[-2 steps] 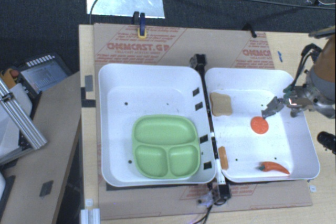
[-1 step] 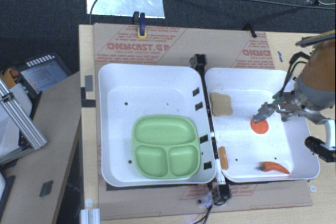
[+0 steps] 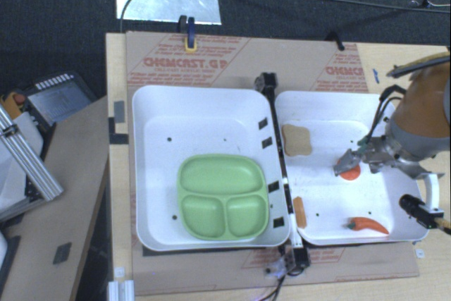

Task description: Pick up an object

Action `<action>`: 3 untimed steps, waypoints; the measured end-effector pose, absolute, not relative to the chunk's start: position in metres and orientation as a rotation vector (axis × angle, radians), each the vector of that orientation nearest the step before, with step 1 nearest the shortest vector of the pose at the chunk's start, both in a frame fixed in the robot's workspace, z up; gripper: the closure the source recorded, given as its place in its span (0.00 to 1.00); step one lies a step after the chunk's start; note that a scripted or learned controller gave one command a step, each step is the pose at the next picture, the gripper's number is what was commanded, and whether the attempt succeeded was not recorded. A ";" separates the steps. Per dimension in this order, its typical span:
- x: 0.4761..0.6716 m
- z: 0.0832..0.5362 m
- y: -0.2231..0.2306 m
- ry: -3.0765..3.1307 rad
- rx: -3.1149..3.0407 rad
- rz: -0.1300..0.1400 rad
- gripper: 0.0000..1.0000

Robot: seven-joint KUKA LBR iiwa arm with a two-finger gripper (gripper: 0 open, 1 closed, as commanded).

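In the right bin (image 3: 317,109) lie a tan slice of bread (image 3: 297,139) at the upper left, a small red-orange round item (image 3: 350,173) in the middle, an orange carrot (image 3: 368,225) near the front edge, and a thin orange stick (image 3: 299,211) along the left wall. My gripper (image 3: 347,165) hangs right over the red round item, its dark tips touching or just above it. The grey arm with its orange band (image 3: 426,109) comes in from the right.
The left bin (image 3: 151,123) holds a green three-compartment plate (image 3: 222,195). A black divider clip strip (image 3: 271,144) runs between the bins. Cardboard lies under both bins, with cables at the back.
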State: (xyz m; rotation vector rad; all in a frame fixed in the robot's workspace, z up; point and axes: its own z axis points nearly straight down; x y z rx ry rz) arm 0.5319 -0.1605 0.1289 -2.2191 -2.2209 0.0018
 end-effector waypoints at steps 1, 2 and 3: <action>0.534 0.142 -0.161 -2.226 -2.222 -0.002 1.00; 0.541 0.204 -0.158 -2.232 -2.222 -0.007 1.00; 0.543 0.256 -0.158 -2.232 -2.221 -0.006 1.00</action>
